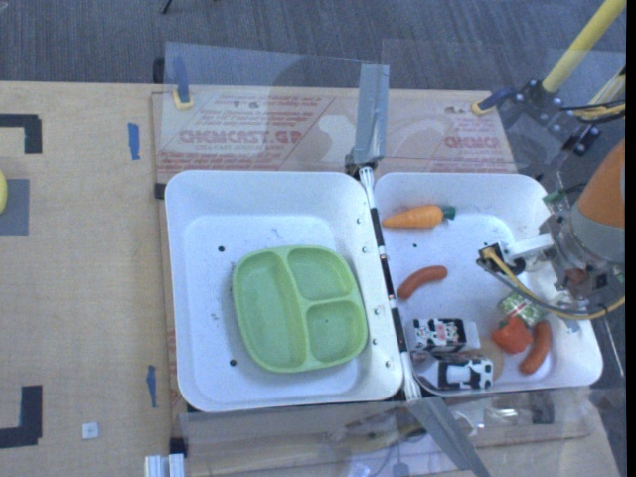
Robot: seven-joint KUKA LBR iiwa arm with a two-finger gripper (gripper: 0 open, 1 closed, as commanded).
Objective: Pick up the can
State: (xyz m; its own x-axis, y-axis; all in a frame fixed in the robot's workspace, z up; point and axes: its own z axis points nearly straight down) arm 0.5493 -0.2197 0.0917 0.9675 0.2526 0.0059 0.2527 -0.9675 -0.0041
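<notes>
Down at the right-hand bin's right wall, the grey arm with its orange band reaches in from the tabletop's right edge. Its hand hangs over the bin's right half, amid pale cables and a small yellow-tipped fitting. Whether the hand is released or clenched cannot be told from this angle, as the wrist and cables cover it.

The small can with the green and red label lies tilted on the bin floor just left of and below the hand, near the bin's right wall. Whether the hand touches it cannot be told. Right against the can's lower side sits a red rounded toy piece, and a red sausage-shaped toy lies just beside that, toward the bin's near right corner.

Further left in the same bin, an orange toy carrot with a green top lies near the far wall, and another red-orange sausage toy sits near the middle, close to the divider. Two black-and-white cow-patterned cartons rest by the near left corner, one above the other.

The left-hand white bin carries a light green plastic tray with three compartments, lying flat in the centre.
</notes>
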